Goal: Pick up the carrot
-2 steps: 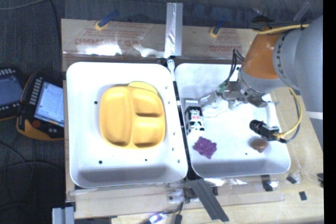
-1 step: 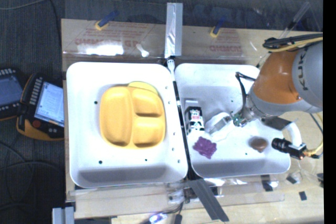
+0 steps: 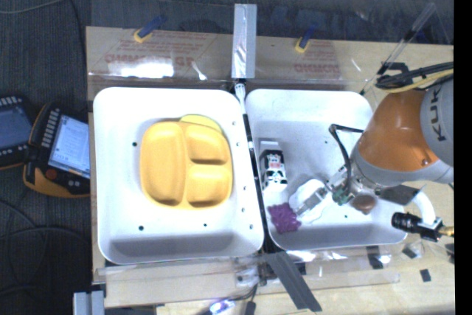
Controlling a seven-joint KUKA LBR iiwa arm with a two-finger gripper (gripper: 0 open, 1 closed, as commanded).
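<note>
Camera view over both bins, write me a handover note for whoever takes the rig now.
Gripper: low in the right bin, by a white object; whether its fingers are open or shut can't be told.
Things: purple item and small black-and-white box in the right bin; yellow divided tray in the left bin. I can't make out the carrot.
Done: no pick confirmed.
Left: find the carrot, grasp, lift.

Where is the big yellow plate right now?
The yellow plate sits in the middle of the left white bin, across the divider from the right bin where the arm is reaching.
</note>
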